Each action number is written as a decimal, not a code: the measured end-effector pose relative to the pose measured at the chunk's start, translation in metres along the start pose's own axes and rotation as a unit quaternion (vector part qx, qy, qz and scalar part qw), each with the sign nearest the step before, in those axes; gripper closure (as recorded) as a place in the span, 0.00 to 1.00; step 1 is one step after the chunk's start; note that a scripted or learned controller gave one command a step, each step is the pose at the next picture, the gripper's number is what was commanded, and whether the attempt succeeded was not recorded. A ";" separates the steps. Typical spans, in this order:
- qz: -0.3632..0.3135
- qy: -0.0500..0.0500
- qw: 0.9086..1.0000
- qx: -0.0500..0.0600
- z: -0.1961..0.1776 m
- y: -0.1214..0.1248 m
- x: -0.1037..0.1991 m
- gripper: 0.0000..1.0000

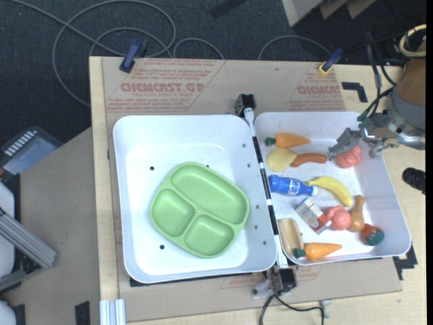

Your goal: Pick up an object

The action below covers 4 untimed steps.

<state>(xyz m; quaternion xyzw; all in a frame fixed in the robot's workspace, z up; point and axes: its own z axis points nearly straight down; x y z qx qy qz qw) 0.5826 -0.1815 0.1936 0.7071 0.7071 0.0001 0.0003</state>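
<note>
The right bin (pixel 391 189) holds several toy foods. Among them are a carrot (pixel 291 140), a yellow fruit (pixel 280 159), a red-orange chili (pixel 310 159), a blue bottle (pixel 291 186) and a banana (pixel 335 189). A pink toy (pixel 350 157) lies near the bin's far right corner. My gripper (pixel 358 144) hangs over that corner, open, with one grey finger (pixel 341 143) to the left of the pink toy and the other to its right. The toy's top sits just below the fingertips. I cannot tell whether they touch it.
The left bin (pixel 135 147) bears a green divided plate (pixel 199 209). Near the right bin's front lie a second carrot (pixel 319 250), a tan roll (pixel 289 234), a pink-red fruit (pixel 336 217), a silver wrapper (pixel 308 212) and a small red fruit (pixel 371 235). Cables cross the floor behind the bench.
</note>
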 end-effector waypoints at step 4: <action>-0.001 0.000 1.000 0.000 -0.006 -0.039 0.113 1.00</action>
